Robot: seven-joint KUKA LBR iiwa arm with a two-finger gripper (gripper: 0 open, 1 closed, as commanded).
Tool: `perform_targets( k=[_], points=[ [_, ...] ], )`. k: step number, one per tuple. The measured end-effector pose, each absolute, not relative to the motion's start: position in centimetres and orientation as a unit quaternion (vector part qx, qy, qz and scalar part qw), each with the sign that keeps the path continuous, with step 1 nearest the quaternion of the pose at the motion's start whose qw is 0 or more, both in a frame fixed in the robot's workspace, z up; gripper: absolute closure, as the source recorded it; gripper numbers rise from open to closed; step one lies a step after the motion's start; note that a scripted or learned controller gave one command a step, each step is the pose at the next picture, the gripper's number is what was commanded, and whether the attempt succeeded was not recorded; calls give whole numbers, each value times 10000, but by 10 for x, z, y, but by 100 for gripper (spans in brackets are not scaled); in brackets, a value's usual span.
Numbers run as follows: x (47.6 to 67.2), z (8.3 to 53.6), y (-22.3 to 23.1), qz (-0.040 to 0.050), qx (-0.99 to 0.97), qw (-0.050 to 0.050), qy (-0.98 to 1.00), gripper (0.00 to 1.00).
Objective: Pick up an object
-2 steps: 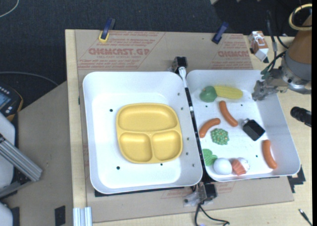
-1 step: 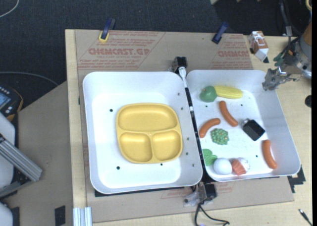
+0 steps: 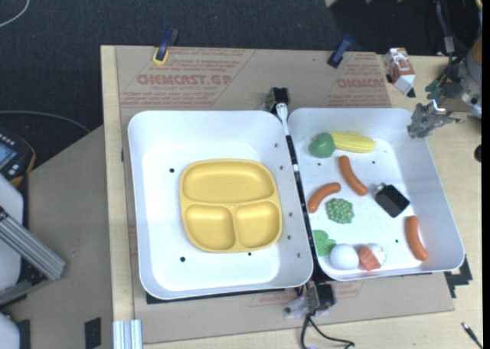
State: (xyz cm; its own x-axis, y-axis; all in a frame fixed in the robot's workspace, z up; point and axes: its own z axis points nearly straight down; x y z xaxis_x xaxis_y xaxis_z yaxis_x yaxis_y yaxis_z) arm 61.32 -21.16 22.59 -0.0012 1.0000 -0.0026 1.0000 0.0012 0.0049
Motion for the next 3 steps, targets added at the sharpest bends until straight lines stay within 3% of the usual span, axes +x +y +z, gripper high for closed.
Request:
perform_targets(
  k=[1,3],
  points=[
    [613,236,-160,6,7052,-6,7090,100],
    [611,216,-63,-4,7058,-15,7085,100]
  ],
)
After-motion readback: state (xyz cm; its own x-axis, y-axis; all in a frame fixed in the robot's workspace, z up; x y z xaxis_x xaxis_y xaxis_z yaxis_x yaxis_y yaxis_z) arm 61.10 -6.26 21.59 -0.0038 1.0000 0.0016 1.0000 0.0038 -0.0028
